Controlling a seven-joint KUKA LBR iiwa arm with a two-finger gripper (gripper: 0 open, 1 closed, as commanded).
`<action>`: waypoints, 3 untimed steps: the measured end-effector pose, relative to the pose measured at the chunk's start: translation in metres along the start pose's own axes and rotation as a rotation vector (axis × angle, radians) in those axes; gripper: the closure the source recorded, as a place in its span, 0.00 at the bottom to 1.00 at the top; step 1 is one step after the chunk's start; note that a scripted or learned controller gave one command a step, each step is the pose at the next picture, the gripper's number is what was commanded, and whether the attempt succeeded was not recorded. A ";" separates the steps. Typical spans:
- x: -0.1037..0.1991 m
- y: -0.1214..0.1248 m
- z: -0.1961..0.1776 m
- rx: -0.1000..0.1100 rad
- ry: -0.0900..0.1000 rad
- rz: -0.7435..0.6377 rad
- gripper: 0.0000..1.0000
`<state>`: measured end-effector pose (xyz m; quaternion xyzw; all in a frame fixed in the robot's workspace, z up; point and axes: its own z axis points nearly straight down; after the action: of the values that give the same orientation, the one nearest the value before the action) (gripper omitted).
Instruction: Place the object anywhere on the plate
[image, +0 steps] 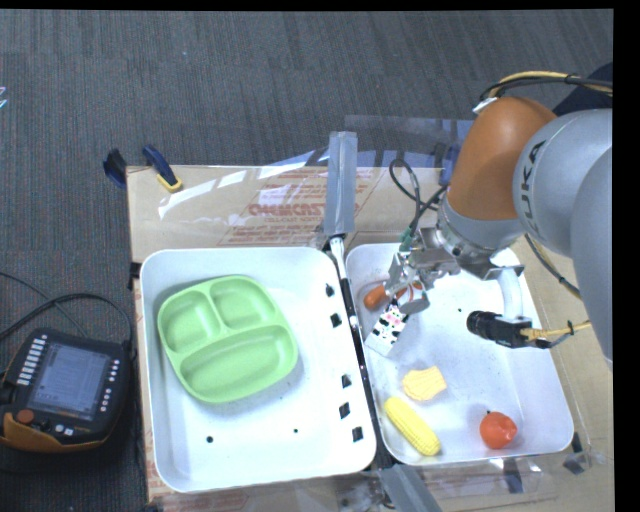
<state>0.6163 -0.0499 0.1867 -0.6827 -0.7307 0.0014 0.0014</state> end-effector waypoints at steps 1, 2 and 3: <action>0.076 0.033 0.000 -0.001 0.001 -0.099 1.00; 0.147 0.032 -0.010 -0.002 0.000 -0.173 1.00; 0.224 -0.006 0.050 0.003 -0.001 -0.250 1.00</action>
<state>0.5946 0.1736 0.1369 -0.5864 -0.8100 0.0026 0.0025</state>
